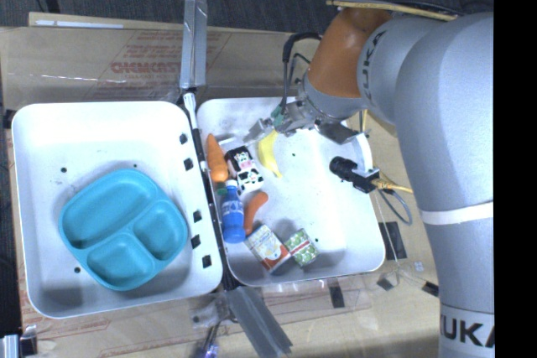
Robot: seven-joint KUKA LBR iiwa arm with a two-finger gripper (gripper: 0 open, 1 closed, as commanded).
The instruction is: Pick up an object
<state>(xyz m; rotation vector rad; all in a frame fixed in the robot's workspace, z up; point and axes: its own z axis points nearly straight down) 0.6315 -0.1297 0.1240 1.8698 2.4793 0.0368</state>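
Brown cardboard lines the bench under two shallow white bins. At the left, one white bin (50,180) bears a blue plastic tray with three compartments (123,228). Its neighbour, the right white bin (352,239), bears the clutter: a curved yellow banana (268,155), an orange carrot (216,159), a black-and-white die (242,166), a blue bottle (232,214), a red sausage-shaped piece (256,208) and two small printed cartons (281,247). Just above the banana's upper end hangs the grey arm's gripper (281,120); whether its pincer is spread or closed I cannot tell, and nothing shows between it.
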